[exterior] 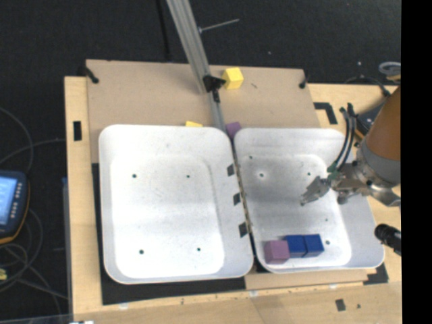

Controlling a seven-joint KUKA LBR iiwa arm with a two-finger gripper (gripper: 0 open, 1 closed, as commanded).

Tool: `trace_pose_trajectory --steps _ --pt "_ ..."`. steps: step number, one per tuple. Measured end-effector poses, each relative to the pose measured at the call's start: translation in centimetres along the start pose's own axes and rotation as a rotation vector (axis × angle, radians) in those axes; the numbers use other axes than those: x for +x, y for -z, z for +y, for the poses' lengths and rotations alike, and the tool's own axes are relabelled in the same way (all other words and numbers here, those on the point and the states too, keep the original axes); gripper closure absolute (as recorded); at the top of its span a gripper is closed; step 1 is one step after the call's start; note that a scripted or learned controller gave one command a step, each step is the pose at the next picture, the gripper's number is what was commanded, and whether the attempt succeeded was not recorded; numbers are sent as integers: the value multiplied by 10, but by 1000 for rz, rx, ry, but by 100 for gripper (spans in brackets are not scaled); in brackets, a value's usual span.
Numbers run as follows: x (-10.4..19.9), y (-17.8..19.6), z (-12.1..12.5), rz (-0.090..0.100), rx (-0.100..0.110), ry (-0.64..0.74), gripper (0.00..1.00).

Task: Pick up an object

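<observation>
I have the gripper [316,192] hanging over the right bin [283,147], with nothing between its fingers as far as I can see (apart or together, I cannot tell). My targets, a purple block [276,250] touching a blue block [303,244], sit at the near wall, so I'd descend squarely, minding that wall.

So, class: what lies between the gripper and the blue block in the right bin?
In the camera view, only bare white bin floor separates the gripper from the blue block.

The bench [77,181] bears two white bins [165,201] side by side.
</observation>
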State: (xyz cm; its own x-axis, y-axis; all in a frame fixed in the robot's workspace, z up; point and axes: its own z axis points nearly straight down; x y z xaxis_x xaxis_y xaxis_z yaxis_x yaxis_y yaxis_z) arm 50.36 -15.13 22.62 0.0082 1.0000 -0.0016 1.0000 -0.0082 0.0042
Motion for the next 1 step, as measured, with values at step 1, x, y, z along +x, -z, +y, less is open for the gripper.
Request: trace_pose_trajectory --steps 1 --pt "-57 18 28 -3 -1 5 0"
